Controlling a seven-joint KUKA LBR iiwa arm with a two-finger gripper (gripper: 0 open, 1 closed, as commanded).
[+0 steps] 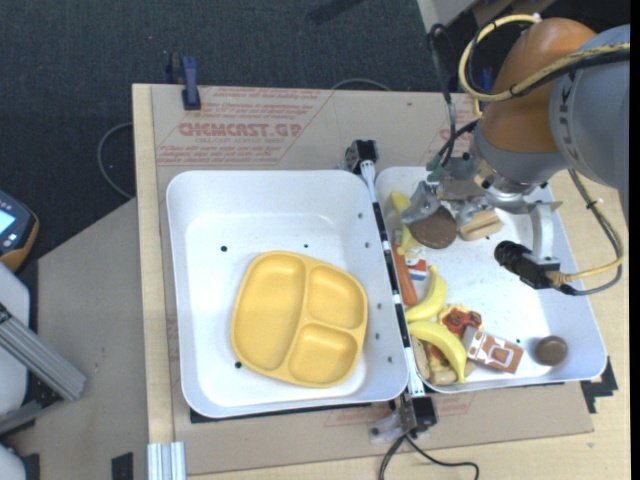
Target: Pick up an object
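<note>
My gripper (pixel 441 202) hangs low over the back left part of the right bin (pixel 572 308), under the grey wrist with its orange band. Directly below and in front of it lies a round brown disc (pixel 433 232). A beige bread-like piece (pixel 479 225) sits just right of the disc. Further forward lie a yellow banana (pixel 431 294), a second banana (pixel 443 351), an orange carrot-like stick (pixel 399 273), a small red item (pixel 461 320), a brown and white packet (pixel 496 353) and a brown ball (pixel 550 349).
The left bin (pixel 200 213) holds a yellow divided plate (pixel 298 316). A black cylinder with a cable (pixel 524 263) juts over the middle of the right bin. The ridge where the bins meet (pixel 383 258) runs close to the left of the gripper.
</note>
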